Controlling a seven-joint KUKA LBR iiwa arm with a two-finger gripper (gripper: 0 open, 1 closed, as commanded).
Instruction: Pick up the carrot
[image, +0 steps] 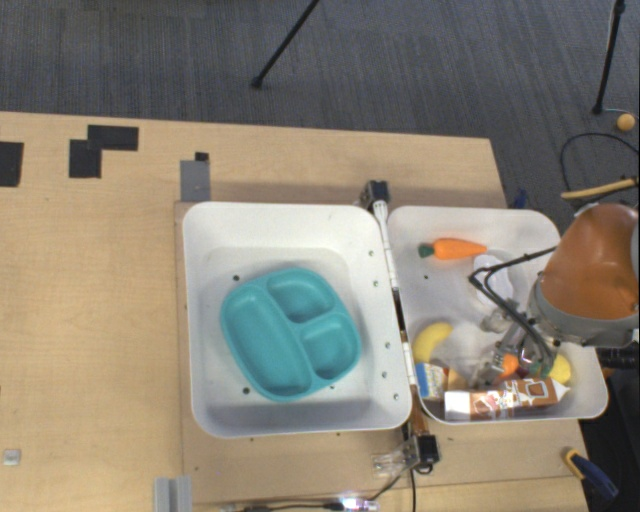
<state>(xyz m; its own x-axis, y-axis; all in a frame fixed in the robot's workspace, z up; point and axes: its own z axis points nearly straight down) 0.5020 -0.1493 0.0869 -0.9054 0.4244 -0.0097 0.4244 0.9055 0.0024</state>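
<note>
The carrot (456, 249), orange with a green stub at its left end, lies flat near the back wall of the right bin (530, 222). My gripper (508, 358) hangs low over the front of that same bin, well in front of the carrot and a little to its right. It sits just above a brown and white carton (503, 401) and close to a small orange piece (510, 365). The arm's orange band (600, 268) hides the bin's right side.
A yellow banana (431, 340) lies left of the gripper, and another yellow item (560, 370) lies to its right. A small blue and white pack (432, 379) rests by the carton. The left bin (200, 300) holds a teal divided plate (290, 332). Black cables (500, 275) loop between carrot and gripper.
</note>
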